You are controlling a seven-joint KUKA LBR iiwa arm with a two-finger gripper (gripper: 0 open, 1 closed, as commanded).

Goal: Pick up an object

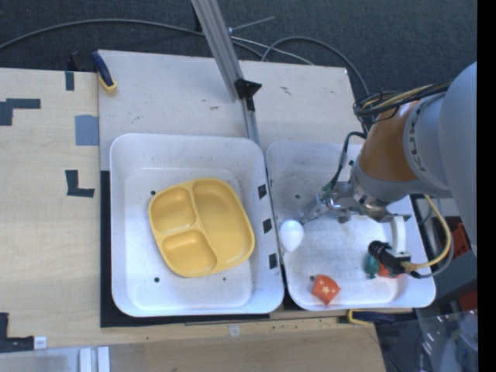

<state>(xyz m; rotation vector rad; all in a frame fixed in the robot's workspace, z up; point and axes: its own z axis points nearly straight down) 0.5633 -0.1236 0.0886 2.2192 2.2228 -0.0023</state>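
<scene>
Reaching in from the right, the grey arm's two-finger gripper [329,205] hangs over the right white bin [310,161], its grip state impossible to tell. A white round ball [291,234] lies just left, an orange block [325,288] nearer. A yellow divided plastic tray [201,227] sits in the left bin [124,208].
</scene>
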